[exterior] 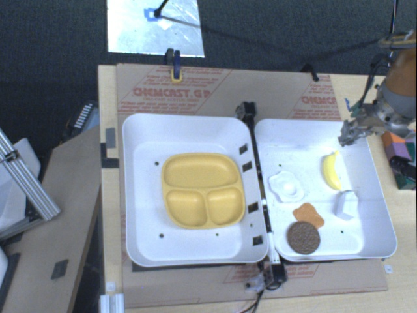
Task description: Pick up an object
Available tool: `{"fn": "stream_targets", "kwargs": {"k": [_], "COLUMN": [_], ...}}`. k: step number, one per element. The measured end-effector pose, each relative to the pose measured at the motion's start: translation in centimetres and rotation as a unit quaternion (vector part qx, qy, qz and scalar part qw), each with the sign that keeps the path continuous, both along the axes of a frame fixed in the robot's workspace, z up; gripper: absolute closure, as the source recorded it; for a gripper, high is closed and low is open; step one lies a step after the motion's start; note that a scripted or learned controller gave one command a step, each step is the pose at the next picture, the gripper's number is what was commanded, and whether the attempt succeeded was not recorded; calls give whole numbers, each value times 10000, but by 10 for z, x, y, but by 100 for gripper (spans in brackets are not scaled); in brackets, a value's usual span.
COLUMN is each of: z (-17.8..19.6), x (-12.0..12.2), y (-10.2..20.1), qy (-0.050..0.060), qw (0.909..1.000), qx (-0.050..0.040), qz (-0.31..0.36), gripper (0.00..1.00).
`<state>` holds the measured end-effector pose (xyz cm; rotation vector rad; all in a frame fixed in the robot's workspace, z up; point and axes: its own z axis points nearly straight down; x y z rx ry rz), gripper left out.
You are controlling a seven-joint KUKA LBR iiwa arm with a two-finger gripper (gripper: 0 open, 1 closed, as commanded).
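A dark blue-grey carpeted floor [52,44] surrounds the bench. On it, past the bench's far edge, lies a shiny silver square sheet [155,19] with a small blue mark. The bench top is a tan cardboard-like panel with red lettering [195,87]. At the left stand a slanted silver aluminium rail [26,181] and what may be a brown side table [68,194].

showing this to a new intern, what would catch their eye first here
The big yellow divided tray sits alone in the left bin. The right bin holds small play foods: a banana, a fried egg and a dark round patty. The pincer hangs over that bin's far right corner.
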<state>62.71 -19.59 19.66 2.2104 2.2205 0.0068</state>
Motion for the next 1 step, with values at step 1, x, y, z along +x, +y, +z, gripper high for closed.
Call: {"fn": "stream_targets", "kwargs": {"k": [1], "z": [55], "x": [2], "y": [0], "qy": [3], "qw": [10000], "qx": [0], "qz": [5], "gripper": [100]}}
